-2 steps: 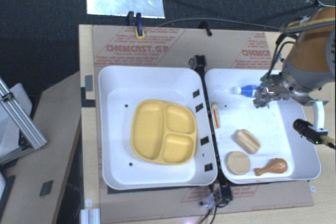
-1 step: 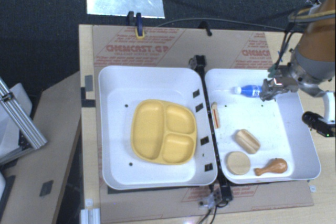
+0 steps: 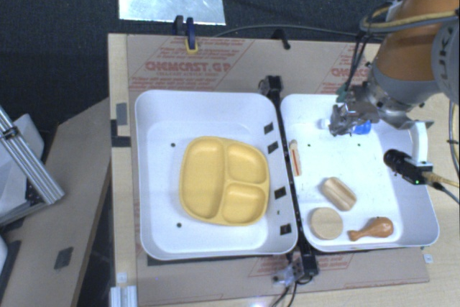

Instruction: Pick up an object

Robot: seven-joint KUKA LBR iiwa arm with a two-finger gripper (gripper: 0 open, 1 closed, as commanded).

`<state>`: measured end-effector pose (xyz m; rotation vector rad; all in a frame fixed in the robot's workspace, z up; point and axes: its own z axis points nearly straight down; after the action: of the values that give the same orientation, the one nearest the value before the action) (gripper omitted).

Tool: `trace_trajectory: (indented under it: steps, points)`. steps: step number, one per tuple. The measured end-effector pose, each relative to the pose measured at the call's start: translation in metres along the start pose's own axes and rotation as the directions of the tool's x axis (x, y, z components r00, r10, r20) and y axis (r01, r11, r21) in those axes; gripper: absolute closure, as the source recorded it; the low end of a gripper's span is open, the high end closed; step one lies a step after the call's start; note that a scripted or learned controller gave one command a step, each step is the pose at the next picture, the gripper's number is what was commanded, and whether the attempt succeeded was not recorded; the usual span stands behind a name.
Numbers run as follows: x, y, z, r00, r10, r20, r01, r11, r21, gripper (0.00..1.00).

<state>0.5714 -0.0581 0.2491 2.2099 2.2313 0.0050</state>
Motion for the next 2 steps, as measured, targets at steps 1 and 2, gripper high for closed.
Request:
trace_trajectory:
  steps: [1,2]
  points:
    - [0.049,-0.014,0.007,1.000,0.002,0.000,-0.002,1.000,0.004,1.00]
    - [0.106,-0.010,0.004,1.000,0.000,0.000,0.000,1.000,0.001,1.00]
